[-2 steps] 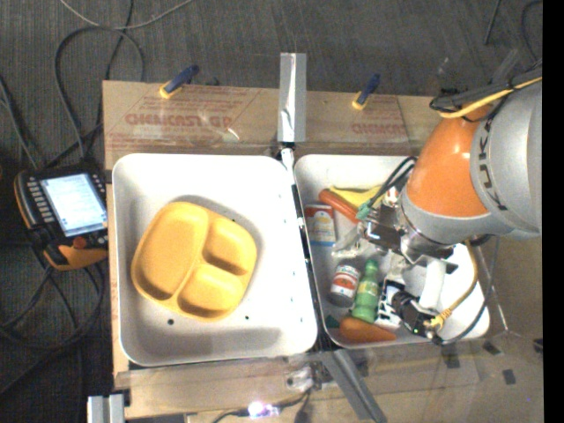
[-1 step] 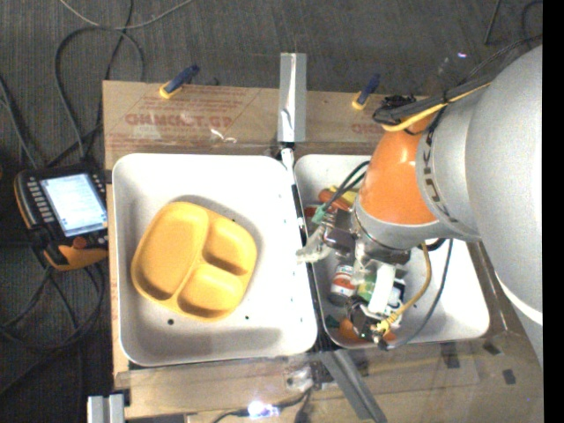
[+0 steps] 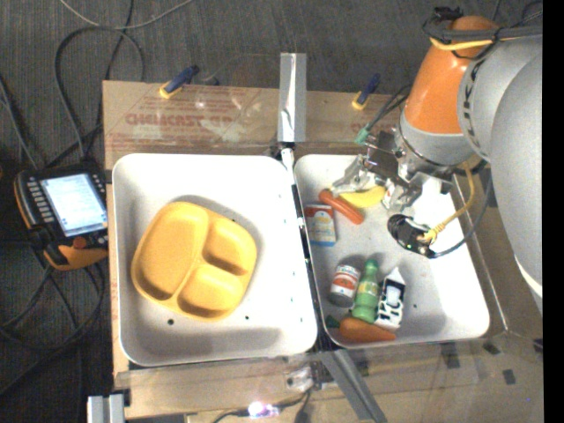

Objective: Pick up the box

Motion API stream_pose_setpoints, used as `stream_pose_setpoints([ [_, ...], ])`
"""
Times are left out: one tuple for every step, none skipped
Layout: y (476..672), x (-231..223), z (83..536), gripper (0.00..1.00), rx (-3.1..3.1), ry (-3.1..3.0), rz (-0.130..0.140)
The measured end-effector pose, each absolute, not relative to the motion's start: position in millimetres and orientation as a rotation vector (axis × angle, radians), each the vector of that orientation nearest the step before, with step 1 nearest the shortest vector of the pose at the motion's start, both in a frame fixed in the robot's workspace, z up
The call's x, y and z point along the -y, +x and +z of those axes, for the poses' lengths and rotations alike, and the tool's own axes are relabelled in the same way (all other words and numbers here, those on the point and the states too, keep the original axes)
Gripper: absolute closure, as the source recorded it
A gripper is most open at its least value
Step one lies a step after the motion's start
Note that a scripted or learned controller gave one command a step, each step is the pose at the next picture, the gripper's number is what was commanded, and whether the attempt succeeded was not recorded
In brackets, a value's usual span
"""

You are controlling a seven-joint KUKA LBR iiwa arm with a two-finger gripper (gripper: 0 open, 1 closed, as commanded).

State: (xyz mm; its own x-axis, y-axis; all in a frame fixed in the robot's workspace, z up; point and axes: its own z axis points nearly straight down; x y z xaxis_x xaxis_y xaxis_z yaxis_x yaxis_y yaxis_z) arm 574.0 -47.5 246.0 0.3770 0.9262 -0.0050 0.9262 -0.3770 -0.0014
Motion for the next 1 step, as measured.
stream_pose_setpoints([
  [654.5, 115.2, 430.2, 0.00, -1.576, 2.714, -0.007],
])
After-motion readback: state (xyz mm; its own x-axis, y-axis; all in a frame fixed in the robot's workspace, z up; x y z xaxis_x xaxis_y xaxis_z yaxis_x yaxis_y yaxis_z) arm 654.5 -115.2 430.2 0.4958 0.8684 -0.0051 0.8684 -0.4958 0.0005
